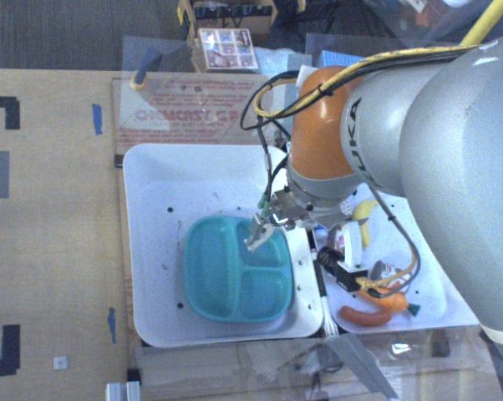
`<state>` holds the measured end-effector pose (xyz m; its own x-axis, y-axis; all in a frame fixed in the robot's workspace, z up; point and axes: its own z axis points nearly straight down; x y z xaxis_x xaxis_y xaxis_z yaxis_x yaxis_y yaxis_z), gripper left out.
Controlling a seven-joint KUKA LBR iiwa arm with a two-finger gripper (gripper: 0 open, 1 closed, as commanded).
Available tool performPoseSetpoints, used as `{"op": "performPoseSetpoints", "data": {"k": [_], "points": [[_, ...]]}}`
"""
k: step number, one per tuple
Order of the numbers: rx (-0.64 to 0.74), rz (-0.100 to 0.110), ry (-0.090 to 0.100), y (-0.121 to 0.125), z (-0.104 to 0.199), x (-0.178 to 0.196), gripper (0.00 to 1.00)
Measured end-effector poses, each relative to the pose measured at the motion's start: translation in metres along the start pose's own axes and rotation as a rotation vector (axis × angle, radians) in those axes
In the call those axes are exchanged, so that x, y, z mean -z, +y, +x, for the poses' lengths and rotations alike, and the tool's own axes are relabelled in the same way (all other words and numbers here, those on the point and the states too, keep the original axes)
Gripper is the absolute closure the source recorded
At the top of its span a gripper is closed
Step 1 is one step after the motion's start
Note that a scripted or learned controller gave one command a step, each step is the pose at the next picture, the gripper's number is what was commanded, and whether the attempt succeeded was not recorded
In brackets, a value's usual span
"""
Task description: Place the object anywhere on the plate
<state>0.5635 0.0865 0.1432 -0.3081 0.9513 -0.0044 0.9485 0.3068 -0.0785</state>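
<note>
- Teal divided plastic plate [235, 272] lies in the left white bin [151, 190], lower centre of frame.
- End effector [258, 237] hovers over the plate's upper right; whether it is apart or together cannot be told.
- Orange carrot [387, 301] lies in the right bin.

Arm [435, 140] enters from the right, grey casing with the orange band [322, 128] above the wrist. Wrist angled down and to the left. Hand [258, 236] at the lower left end, fingertips pointing downward. Cables run along the arm's outer casing.
</note>
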Motion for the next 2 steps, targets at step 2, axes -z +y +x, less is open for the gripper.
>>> {"op": "performPoseSetpoints", "data": {"k": [2], "points": [[-0.091,-0.007,-0.027,-0.0043,-0.0213,0.0080,1.00]]}}
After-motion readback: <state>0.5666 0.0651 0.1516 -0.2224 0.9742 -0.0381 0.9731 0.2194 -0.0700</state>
